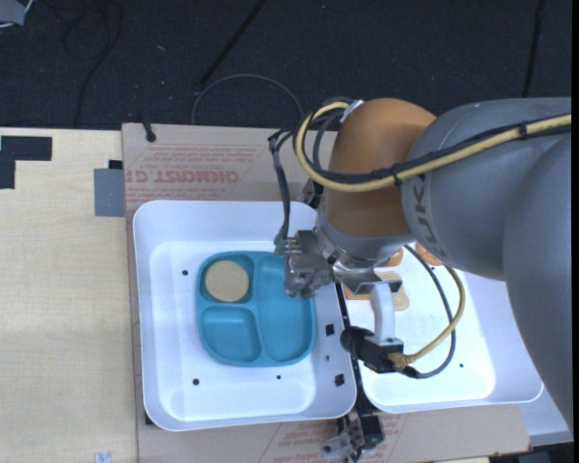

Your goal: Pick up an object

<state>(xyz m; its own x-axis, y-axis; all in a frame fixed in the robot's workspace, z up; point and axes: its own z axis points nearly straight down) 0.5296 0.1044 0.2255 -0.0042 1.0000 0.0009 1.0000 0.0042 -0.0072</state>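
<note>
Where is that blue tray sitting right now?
The blue tray lies in the left white bin, toward its right side, just left of the arm's wrist.

Upside-down red print on cardboard (188, 175), unreadable.

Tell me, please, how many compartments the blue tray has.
3. The blue tray lies in the left bin. One compartment at its upper left holds a tan disc, one is at its lower left, one runs along its right, partly under the arm.

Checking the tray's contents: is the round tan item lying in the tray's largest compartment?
No. The round tan item lies in the small upper-left compartment of the blue tray.
</note>
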